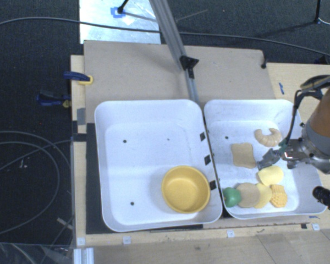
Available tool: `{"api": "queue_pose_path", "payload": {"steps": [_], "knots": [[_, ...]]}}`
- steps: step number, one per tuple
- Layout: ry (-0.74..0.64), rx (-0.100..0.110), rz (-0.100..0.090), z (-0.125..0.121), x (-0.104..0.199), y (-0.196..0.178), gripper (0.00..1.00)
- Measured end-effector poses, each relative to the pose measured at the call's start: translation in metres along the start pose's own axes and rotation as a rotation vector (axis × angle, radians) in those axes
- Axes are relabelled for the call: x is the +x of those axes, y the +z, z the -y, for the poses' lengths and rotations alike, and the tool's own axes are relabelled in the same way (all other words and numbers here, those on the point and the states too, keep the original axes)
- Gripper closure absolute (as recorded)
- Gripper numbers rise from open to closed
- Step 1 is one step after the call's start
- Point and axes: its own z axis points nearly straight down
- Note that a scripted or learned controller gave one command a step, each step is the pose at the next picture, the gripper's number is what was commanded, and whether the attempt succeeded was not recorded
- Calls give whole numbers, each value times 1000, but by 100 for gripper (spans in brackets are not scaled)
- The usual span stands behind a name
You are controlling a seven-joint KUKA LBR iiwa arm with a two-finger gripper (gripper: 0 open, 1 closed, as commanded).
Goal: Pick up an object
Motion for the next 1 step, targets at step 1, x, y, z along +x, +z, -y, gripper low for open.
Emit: {"api": "queue_pose_path", "payload": {"steps": [1], "knots": [[1, -2, 1, 1, -3, 42, 0]]}}
